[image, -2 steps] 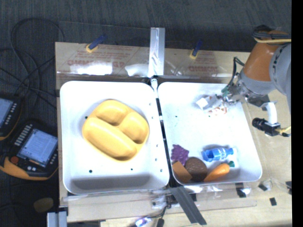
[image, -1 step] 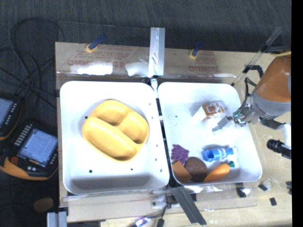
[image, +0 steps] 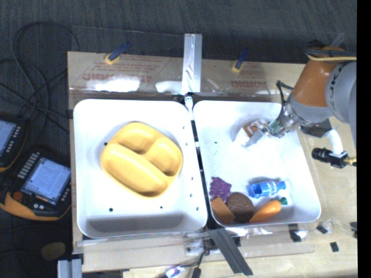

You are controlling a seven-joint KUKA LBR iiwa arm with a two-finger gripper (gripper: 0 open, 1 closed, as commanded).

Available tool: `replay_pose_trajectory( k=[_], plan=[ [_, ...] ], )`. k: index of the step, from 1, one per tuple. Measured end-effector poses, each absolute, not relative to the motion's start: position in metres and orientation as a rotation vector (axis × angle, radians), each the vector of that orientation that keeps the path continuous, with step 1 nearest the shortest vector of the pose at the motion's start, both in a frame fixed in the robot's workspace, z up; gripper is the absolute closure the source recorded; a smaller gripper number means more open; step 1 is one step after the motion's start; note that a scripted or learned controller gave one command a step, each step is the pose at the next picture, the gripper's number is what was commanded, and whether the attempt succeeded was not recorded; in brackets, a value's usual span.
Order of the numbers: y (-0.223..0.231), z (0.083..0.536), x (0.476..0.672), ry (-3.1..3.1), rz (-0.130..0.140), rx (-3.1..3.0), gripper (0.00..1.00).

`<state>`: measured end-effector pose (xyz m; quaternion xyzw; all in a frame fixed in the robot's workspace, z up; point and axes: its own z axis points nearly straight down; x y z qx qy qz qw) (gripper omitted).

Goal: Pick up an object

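Camera view, from above the bench: the grey arm with its orange band (image: 316, 86) reaches in from the right and ends over the upper part of the right-hand shallow white bin (image: 290, 172). The two-finger gripper (image: 250, 133) hangs low in that bin near its back wall; whether it is open, closed, or has hold of anything, I cannot tell from here, as the tip is small and blurred, with an orange-and-white patch on it. The candidate objects sit well apart from it, clustered in the front of the same bin: a small purple bunch-of-grapes toy (image: 219, 187), a brown rounded lump (image: 239, 204) just in front of it, an orange-brown piece (image: 221, 210) touching the lump on its left, an orange carrot-shaped toy with a green tip (image: 268, 209) on its right, and a blue plastic bottle with a white label (image: 265, 188) lying on its side just behind the carrot. The left-hand shallow white bin (image: 93, 213) holds one large yellow lobed soft object (image: 141, 158), resting near its middle. A handheld control pendant with a lit screen (image: 36, 184) lies on the dark floor left of the bench.
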<state>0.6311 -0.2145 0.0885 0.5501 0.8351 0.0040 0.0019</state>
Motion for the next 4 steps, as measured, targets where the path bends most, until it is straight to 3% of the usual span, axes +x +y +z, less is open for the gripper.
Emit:
replay_pose_trajectory(
  k=[1, 2, 3, 4],
  plan=[
    [-0.153, 0.089, 0.665, 2.82, -0.022, 1.401, 0.0],
    [-0.157, 0.089, 0.63, 2.8, 0.0, 1.404, 0.0],
    [-0.126, 0.089, 0.63, 2.69, 0.005, 1.603, 0.0],
    [-0.118, 0.096, 0.666, 2.833, -0.013, 1.376, 0.0]
  ],
)
